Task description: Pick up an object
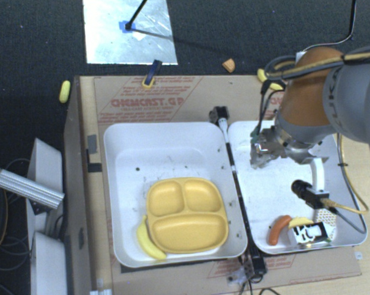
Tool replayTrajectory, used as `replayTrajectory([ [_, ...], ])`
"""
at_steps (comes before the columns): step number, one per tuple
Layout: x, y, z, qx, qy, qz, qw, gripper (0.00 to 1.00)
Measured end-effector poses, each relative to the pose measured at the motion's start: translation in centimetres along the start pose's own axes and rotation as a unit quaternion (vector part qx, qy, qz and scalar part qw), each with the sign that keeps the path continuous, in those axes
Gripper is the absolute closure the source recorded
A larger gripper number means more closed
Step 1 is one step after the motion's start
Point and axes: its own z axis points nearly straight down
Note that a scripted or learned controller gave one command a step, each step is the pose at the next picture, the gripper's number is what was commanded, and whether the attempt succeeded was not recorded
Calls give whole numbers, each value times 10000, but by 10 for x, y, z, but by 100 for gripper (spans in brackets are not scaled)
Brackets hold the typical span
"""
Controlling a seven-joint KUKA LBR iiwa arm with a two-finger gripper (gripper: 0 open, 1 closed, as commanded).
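My claw (260,157) hung over the right bin's (266,195) far left corner, couldn't tell if it was apart or together; the sausage (279,229) lay well apart at the near edge, just beside a black-and-white carton (311,233); dropping straight down I'd probably have grabbed bare floor, or nudged both into the wall.

arm (354,100): grey, rounded | band (305,89): orange, glossy | gripper (259,158): silver metal | cables (273,65): dark, looped beside band
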Motion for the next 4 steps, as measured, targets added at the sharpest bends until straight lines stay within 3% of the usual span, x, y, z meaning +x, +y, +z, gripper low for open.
replayTrajectory([
  [2, -28, 39, -1, -9, -6, 11, 10000, 100],
  [3, -32, 40, 6, -2, -10, 13, 10000, 100],
  [4, -15, 39, 7, -1, -5, -1, 10000, 100],
])
